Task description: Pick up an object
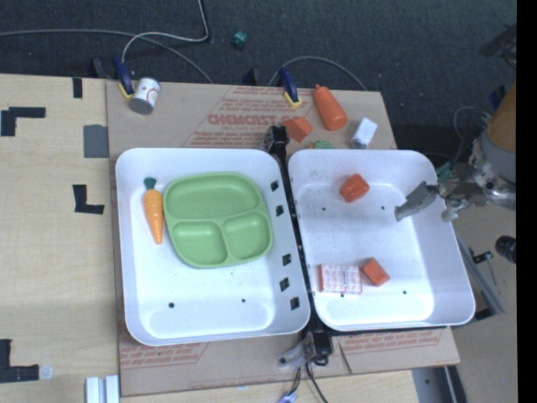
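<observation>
- Locate the 2 white bins side by side on the bench: the left bin and the right bin.
- In the left bin, note the green divided plate with 3 compartments. A toy carrot lies just beside the plate's left edge, its green top pointing toward the far wall.
- In the right bin, you have 3 candidates for pickup: an orange block near the far wall, a smaller orange block toward the near side, and a flat card with red print touching that smaller block on its left.
- Find the gripper at the right bin's right wall, entering from the right. A grey finger points left over the bin floor, well apart from all 3 items. You cannot tell from this view whether the jaws are apart or together; nothing is visible between them.
- Outside the bins, on the cardboard beyond the far walls, note an orange bottle-shaped toy, a small orange piece, a white cube and a small can.
</observation>
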{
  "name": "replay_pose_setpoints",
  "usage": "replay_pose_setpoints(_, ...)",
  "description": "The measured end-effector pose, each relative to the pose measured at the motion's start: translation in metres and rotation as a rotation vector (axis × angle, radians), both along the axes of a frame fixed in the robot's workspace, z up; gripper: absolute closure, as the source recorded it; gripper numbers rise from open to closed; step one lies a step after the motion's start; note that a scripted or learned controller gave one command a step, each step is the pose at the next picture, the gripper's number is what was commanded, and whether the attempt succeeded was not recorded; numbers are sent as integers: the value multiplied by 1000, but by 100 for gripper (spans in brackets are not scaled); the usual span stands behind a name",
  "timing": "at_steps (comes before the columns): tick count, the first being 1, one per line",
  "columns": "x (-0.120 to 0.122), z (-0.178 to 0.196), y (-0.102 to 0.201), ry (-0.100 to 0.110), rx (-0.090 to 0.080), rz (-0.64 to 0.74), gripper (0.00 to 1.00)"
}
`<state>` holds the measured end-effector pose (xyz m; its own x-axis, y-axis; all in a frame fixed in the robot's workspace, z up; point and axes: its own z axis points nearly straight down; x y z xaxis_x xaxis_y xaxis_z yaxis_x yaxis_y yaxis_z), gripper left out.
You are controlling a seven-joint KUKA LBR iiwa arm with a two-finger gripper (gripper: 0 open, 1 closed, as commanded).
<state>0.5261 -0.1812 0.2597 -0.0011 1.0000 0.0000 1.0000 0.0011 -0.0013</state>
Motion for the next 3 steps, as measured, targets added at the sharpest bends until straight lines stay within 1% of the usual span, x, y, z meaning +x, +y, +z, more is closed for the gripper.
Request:
replay_pose_setpoints(1,-34,-161,12,-1,0,0,0)
replay_pose_setpoints(2,-31,-149,12,-10,-3,-1,100)
replay_pose_setpoints(3,24,-79,70,-2,0,2,100)
